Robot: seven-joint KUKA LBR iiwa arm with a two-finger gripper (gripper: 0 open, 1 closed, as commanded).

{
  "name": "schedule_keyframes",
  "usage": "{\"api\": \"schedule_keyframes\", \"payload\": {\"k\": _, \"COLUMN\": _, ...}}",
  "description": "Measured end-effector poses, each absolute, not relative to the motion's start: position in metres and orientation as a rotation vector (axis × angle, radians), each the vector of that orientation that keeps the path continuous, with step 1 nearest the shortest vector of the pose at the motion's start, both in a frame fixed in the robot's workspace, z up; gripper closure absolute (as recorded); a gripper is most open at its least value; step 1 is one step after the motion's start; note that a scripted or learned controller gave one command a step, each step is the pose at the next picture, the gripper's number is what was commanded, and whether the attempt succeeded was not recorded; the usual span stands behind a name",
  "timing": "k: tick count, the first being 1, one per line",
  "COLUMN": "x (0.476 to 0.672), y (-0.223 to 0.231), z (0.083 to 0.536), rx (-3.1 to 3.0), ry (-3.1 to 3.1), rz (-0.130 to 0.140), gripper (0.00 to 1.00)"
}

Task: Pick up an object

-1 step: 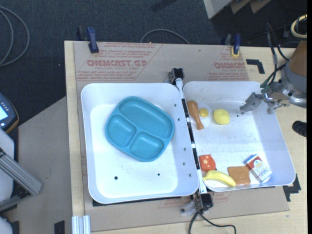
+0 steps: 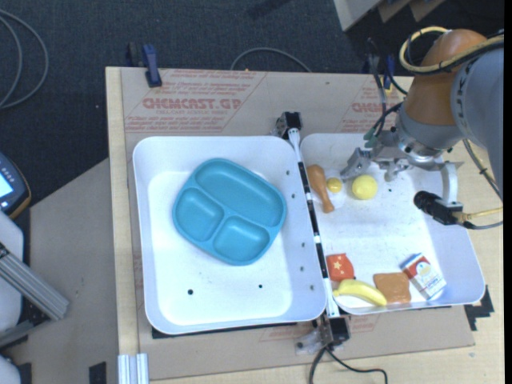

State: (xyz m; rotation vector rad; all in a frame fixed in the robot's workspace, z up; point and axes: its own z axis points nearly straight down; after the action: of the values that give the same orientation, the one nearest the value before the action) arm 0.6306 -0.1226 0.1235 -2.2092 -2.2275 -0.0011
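Camera view, fixed above bench, looking down at a slant. Two shallow white bins side by side on a brown board: left bin (image 2: 160, 214) holds a blue divided plate (image 2: 230, 210), three compartments, lying flat near the bin's middle, tilted a little relative to the bin walls. Right bin (image 2: 448, 246) holds the small items. Near its upper left: an orange-brown carrot-like stick (image 2: 321, 187) lying close along the divider wall, a small yellow piece (image 2: 334, 186) touching or just beside it, and a yellow ball (image 2: 364, 187) just right of that. Along the near edge: a red block (image 2: 340, 266), a banana (image 2: 358, 294) below it, a tan bread-like slab (image 2: 391, 287) touching the banana's right end, and a small red-and-white carton (image 2: 422, 276) further right. Arm (image 2: 448, 86) reaches in from the right, orange band above the wrist, wrist over the upper part of the right bin. Gripper (image 2: 370, 166) hangs just above the yellow ball, metal parts spread to either side at the wrist; whether the tool is spread or pinched cannot be told from this angle, and nothing is seen clamped in it. Ball appears to rest on the bin floor. A black cylindrical part (image 2: 436, 206) projects from the arm's near side, cable trailing right.
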Motion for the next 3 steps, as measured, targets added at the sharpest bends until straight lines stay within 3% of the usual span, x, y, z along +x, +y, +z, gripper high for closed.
{"api": "schedule_keyframes", "payload": {"k": 1, "x": 0.642, "y": -0.131, "z": 0.082, "rx": -2.218, "ry": -2.221, "rz": 0.004, "gripper": 0.00}}
{"api": "schedule_keyframes", "payload": {"k": 2, "x": 0.643, "y": -0.131, "z": 0.096, "rx": -2.220, "ry": -2.226, "rz": 0.000, "gripper": 1.00}}
{"api": "schedule_keyframes", "payload": {"k": 3, "x": 0.643, "y": -0.131, "z": 0.095, "rx": -2.219, "ry": -2.225, "rz": 0.001, "gripper": 0.00}}
